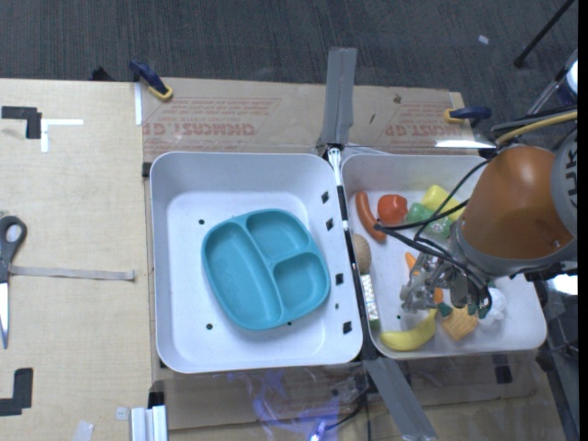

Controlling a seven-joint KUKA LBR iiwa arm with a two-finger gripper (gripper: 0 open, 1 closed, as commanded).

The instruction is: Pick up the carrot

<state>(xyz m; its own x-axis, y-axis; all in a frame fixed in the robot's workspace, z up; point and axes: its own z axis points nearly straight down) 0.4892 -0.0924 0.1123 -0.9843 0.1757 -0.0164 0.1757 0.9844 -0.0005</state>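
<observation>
Presently, reading from the left, the bench carries a pair of scissors at its far edge, well apart from the work. Next stands the left bin, holding a blue divided plate that lies flat near its middle. Across the shared rim, the right bin is crowded: a red chilli-like piece and a red tomato-like item sit toward its upper left, yellow and green pieces just beside them, and a banana lies along the near wall. The gripper hangs low over the lower middle of this bin, beneath the orange band of the arm. What appears to be the carrot, a small orange sliver, shows at or just beside the gripper; whether it is gripped cannot be told, as cabling and metalwork mask that spot. Risk is judged as follows: neighbouring items press close, so a closing grasp may catch the banana or the tan piece instead, or nudge the carrot aside. Open room is scant toward the near wall and the right wall; clear space lies upward, and leftward over the plate.
</observation>
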